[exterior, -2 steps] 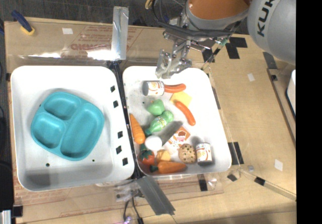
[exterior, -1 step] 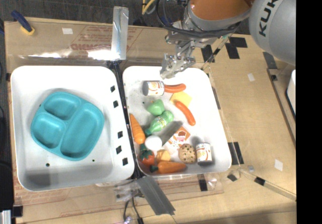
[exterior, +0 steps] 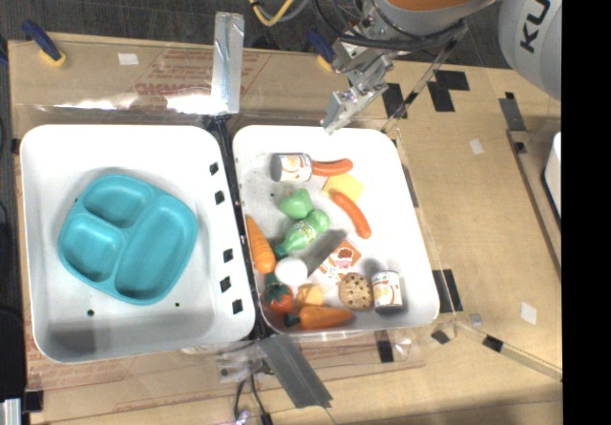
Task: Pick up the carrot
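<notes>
carrot (exterior: 260, 244): orange, tapered, lay along the left wall of the right bin (exterior: 406, 175), roughly mid-length of that wall, long axis running near-to-far. a second orange tapered item (exterior: 323, 318) lay at the near edge of the same bin; couldn't tell from here if it was also a carrot, so i logged the wall one as target.

neighbours: green veg (exterior: 304, 234) just beside carrot on its right; white egg-like ball (exterior: 290, 271) near its lower end, prob touching. further out: two sausages (exterior: 353, 213), yellow wedge (exterior: 346, 188), small can (exterior: 289, 166), cookie (exterior: 354, 291), tomato-ish piece (exterior: 279, 299).

left bin (exterior: 57, 156): teal divided plate (exterior: 127, 237), well apart from target.

gripper (exterior: 348, 100): hung over the far rim of the right bin, above the bench, well apart from carrot. nothing seen between its fingers; how far open — couldn't tell, too blurred.

approach note (my judgement): step in hand was the reach. best to come down w/ fingers straddling the carrot's width, mid-body, jaw line across the long axis. wall on one side & green veg on the other left little room, so a finger could've landed on either.
</notes>
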`<state>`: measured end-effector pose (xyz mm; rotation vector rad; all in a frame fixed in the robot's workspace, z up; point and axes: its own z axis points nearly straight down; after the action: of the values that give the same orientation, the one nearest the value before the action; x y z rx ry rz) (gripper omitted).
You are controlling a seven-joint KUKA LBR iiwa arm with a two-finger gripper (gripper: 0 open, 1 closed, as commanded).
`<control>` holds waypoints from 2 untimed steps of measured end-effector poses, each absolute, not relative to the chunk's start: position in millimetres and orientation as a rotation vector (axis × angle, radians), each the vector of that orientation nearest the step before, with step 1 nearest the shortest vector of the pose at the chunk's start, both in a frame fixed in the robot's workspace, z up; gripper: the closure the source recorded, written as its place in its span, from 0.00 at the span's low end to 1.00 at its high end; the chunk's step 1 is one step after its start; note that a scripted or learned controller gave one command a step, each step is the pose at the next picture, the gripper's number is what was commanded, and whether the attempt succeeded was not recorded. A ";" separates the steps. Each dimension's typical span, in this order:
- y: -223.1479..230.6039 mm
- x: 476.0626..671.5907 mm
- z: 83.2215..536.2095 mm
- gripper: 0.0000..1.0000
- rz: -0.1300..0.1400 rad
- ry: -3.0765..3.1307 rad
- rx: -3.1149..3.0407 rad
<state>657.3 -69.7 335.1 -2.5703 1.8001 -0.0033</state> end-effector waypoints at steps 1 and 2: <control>-65.1 656.6 297.3 1.00 0.007 1.374 -2.826; -98.4 657.1 277.6 1.00 -0.002 0.648 -3.071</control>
<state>657.1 -98.4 277.6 -3.0711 0.6475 -0.0018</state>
